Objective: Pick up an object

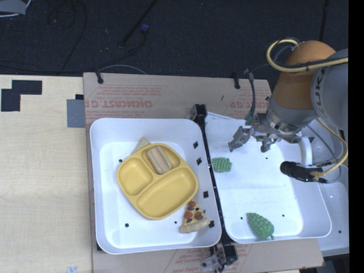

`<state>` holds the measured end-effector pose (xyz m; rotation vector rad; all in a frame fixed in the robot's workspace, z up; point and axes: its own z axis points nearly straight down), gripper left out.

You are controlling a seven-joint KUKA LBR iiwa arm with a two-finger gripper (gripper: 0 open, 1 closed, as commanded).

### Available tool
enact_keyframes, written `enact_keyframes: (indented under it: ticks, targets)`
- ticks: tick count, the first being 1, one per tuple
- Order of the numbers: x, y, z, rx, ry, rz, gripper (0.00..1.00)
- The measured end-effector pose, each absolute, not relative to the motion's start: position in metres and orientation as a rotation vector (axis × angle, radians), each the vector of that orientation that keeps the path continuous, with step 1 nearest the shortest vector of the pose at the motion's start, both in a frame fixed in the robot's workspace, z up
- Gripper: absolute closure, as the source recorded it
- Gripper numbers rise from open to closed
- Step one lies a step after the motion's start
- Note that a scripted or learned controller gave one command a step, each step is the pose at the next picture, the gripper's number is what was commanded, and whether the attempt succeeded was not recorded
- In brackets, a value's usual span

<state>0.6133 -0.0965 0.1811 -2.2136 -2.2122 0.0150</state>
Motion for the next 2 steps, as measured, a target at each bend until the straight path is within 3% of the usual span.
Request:
enact_keyframes:
  ticks: [1, 2]
  targets:
    - [0.616, -0.097, 0.189, -2.22, -2.222, 0.001, 0.0]
    - [0.615, -0.098, 0.124, -2.216, -2.216, 0.009, 0.0]
